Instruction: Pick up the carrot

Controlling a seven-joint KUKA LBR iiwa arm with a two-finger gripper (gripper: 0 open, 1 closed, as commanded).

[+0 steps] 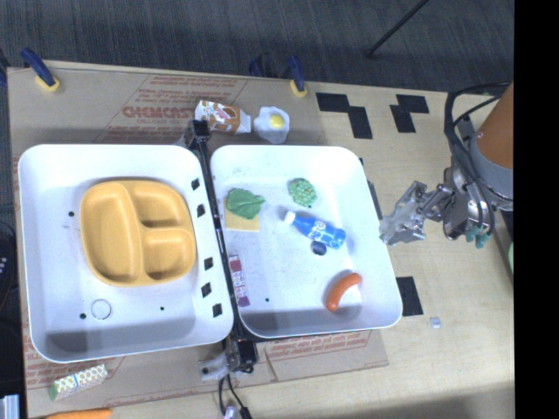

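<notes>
Carrot (342, 291) sits in the right bin (371, 308), near-right corner, close to the rim, nothing touching it. Just beyond it: blue bottle (315, 230), lying on its side mid-bin. Further back: green leaf on a yellow slice (244, 208) and a round green piece (302, 191). Left bin (44, 321) holds a yellow divided tray (138, 230). Gripper (399, 226) is outside the right bin, over the bench (454, 321), well apart from the carrot; fingers look spread, holding nothing.
</notes>
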